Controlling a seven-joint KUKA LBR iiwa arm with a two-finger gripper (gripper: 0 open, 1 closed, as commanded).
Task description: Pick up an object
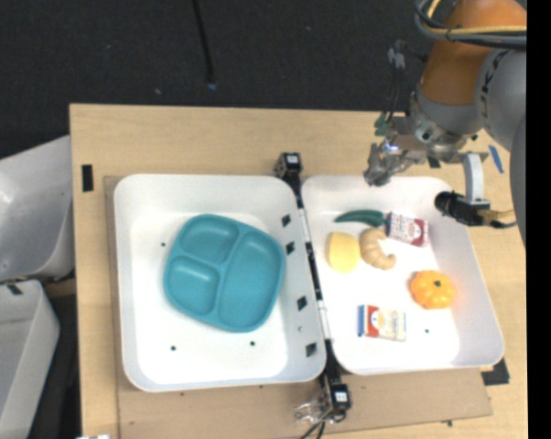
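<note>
Objects for picking lie in the right bin [477, 337]: a green pepper [361, 217], a yellow piece [343, 251], a tan croissant-like piece [378, 250], 2 small cartons [406, 230] [382, 322] and an orange pumpkin [432, 289]. The gripper [382, 169] hovers at that bin's far edge, holding nothing. The pumpkin stands apart from the rest, probably the cleanest target. The pepper's long axis runs left-right, its tip pointing left.
</note>
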